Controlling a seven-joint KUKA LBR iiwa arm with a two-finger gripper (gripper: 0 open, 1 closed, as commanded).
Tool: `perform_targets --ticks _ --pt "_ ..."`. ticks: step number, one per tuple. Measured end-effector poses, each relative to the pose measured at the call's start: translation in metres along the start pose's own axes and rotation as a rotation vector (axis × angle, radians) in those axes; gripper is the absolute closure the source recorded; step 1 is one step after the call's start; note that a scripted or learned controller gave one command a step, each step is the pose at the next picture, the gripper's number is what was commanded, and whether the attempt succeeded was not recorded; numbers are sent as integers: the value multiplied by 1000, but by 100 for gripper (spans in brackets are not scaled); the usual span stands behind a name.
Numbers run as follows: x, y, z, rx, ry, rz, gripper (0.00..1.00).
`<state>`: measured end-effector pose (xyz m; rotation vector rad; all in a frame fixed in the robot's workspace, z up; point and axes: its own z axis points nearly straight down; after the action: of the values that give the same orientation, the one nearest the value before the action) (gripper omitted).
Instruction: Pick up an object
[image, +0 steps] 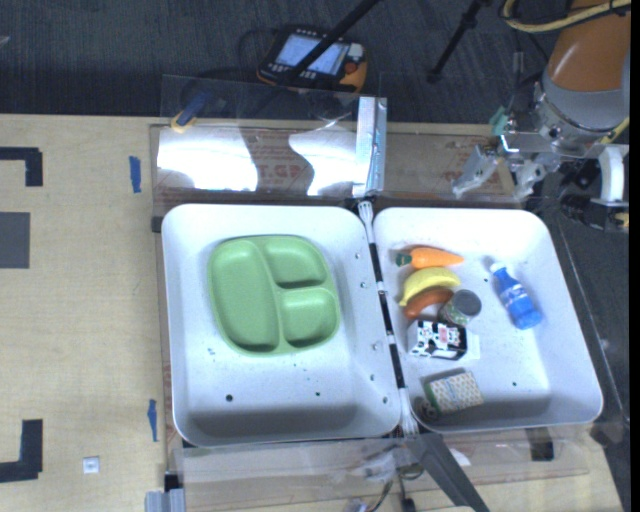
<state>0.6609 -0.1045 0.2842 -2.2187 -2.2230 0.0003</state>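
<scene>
We see the gripper (500, 165) above the desk's far right corner, w/ jaws spread, nothing between. Carrot (434, 258), banana (428, 289), blue bottle (515, 296) lie in the right bin (560, 385).

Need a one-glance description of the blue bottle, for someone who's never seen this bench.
Look in the right-hand white bin, on its right side, away from the cluster by the divider. The small blue bottle lies there alone, white-capped: the only blue item, unlike the orange carrot and yellow banana.
</scene>
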Motion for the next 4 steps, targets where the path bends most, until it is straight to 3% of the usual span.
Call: perform_targets --ticks 1,2,3,4 --pt "-62 6 110 0 0 168 0" --pt "-97 -11 188 -7 5 94 0" --pt "-43 9 190 -11 -3 238 0" --pt "7 -38 198 -3 1 289 0"
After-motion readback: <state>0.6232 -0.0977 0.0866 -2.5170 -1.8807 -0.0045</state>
